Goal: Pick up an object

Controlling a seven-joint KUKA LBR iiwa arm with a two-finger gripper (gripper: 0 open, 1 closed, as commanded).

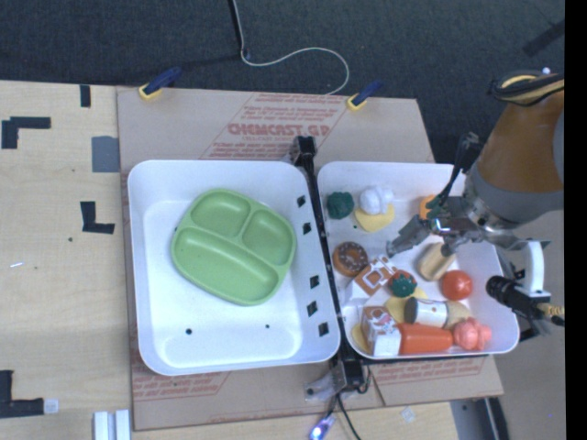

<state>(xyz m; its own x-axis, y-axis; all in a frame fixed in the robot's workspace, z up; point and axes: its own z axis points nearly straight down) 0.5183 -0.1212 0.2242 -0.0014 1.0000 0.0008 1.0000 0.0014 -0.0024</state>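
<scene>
Two white bins (147,246) — one green plate (235,245); claw (415,235) spread open, gripping nothing.

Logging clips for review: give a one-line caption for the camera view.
The gripper hovers over the toy-filled right bin; the left bin holds a green divided plate.
</scene>
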